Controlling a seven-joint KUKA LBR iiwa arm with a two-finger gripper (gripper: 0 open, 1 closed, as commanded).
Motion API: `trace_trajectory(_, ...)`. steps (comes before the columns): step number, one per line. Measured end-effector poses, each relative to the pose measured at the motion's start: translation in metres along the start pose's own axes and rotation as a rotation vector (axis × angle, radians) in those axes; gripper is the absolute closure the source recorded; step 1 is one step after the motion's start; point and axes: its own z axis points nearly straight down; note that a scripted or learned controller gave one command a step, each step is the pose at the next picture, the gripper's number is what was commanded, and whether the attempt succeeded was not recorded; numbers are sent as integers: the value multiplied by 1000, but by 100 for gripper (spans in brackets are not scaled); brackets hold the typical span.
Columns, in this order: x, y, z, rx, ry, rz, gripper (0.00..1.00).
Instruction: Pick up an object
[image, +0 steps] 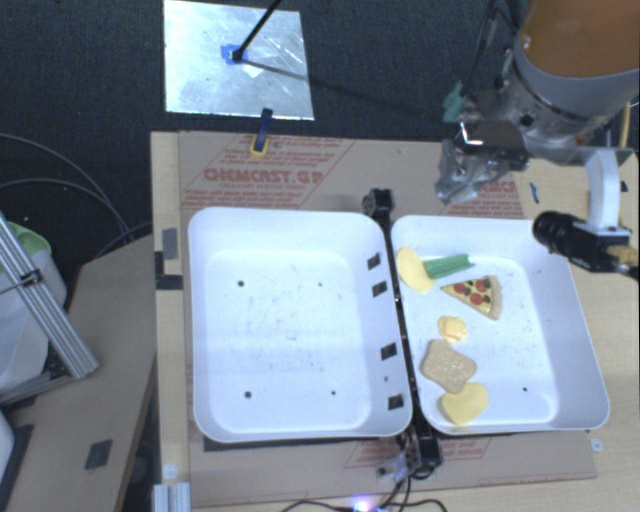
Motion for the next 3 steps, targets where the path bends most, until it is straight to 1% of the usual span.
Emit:
trace_trajectory(1,80,-45,24,14,2,-15,100)
trace_trajectory(3,75,-42,0,6,2,-11,100)
